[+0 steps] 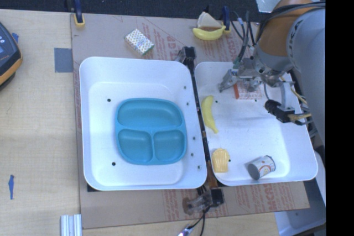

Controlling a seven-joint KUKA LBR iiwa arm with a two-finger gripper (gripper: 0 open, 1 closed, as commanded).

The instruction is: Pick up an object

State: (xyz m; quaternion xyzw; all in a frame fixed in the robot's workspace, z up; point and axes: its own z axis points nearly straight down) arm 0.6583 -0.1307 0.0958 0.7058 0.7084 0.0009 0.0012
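Grey metal claw (231, 81) hangs over the far corner of the right bin (298, 171) — its finger spread too blurred to tell. A banana (208, 114) lies just beside and below it; corn (220, 160) and a tipped can (261, 167) sit well apart — the arm's bulk hides the bin's right wall.

One fixed camera above — slanting down on both bins (88, 119).
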